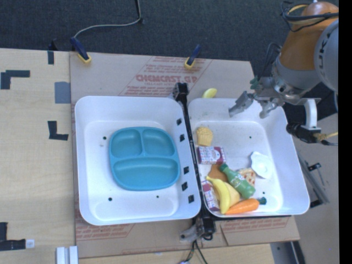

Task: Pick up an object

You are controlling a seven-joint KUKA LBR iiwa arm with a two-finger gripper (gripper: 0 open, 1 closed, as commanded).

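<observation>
The fingers [241, 104] stand wide apart, holding nothing; the gripper [254, 105] hovers at the right bin's [291, 164] one o'clock edge. It is the approach step. Next it must descend toward the green bottle [238, 181] at six o'clock.

A robotics lab: two white bins [88, 147] sit on printed cardboard [159, 78] clamped with yellow-blue clips [81, 51] to a tape-marked counter [27, 147], cables trailing over dark carpet [165, 10].
</observation>
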